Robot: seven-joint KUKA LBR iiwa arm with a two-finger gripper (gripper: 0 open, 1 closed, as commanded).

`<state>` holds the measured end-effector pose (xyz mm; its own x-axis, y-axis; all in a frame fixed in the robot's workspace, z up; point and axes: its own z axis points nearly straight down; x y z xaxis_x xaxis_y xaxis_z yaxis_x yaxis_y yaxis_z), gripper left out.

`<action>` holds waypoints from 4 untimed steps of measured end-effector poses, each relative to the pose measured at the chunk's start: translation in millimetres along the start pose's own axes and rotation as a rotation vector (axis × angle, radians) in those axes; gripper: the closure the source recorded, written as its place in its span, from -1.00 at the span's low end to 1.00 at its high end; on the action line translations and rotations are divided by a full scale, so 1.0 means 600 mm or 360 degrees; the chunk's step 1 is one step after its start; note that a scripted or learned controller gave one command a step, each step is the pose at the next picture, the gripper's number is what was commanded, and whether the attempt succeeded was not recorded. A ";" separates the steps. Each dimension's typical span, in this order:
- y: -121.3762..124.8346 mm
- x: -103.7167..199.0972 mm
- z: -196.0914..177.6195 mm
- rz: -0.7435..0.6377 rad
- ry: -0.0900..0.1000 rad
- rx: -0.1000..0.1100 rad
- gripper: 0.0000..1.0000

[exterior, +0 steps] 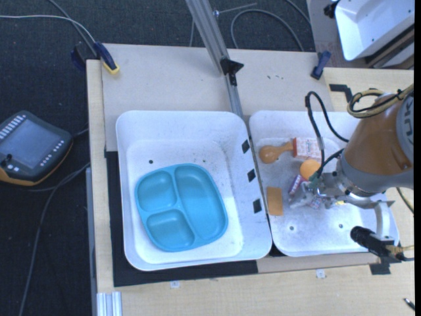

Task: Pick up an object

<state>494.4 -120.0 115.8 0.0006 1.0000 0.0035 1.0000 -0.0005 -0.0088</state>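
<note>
Over the right bin (368, 242), the gripper (314, 193) hangs low, close to the bin floor. It is at the end of the arm (375, 150), which comes in from the right and has a fat orange band. I cannot tell if the gripper is open or shut, or if it has hold of anything; the parts there are small and dark and run together.

Small things lie in the left half of this bin. An orange ball (309, 168) sits just beside the gripper, a bit further back. A little purple thing (294, 188) lies right by the gripper on its left side; I cannot tell if they touch. A brown block (275, 201) lies near the bin's left wall, apart from the gripper. Further back are a brown toy (273, 153) with a round end and a red and white packet (307, 148), close to each other.

The left bin (171, 127) holds a blue plate (181, 206) with three parts. It lies flat.

Both bins sit side by side on the bench (171, 78). A grey pole (210, 31) slants over the bench from the back. A blue and yellow clamp (106, 58) grips the back left corner. On the dark floor to the left lies a pad (29, 147) with a screen, and wires (59, 18) curl around.
</note>
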 end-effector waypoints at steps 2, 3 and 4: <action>0.005 -0.002 0.029 0.0001 -0.0010 -0.0026 1.00; 0.009 -0.019 -0.057 -0.0001 -0.0008 -0.0022 1.00; 0.011 -0.019 -0.146 -0.0004 -0.0008 -0.0023 1.00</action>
<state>501.6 -131.5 203.1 -0.0018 1.0000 -0.0015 1.0000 0.0018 0.0057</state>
